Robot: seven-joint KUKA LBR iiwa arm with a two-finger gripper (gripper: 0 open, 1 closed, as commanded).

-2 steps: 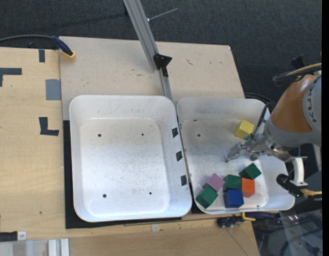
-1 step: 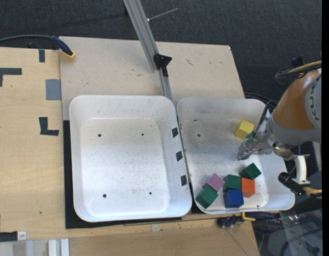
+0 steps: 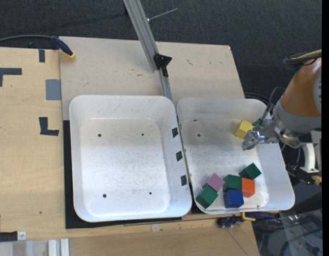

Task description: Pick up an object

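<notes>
A yellow block (image 3: 242,128) sits in the upper right part of the right bin (image 3: 207,111), right beside my gripper (image 3: 250,142). The gripper reaches in from the right and hangs low over the bin, just to the right of and below the yellow block. Whether it touches the block I cannot tell. Several more blocks lie clustered at the bin's front: a purple one (image 3: 215,182), a green one (image 3: 207,196), a dark green one (image 3: 233,182), a blue one (image 3: 234,198), an orange one (image 3: 248,186) and another green one (image 3: 251,170).
The left bin (image 3: 121,159) stands beside the right one, the two meeting along a shared rim. A slanted metal bar (image 3: 145,31) runs from the top of the view down to the bins' back edge. Cables hang at the right of the bench.
</notes>
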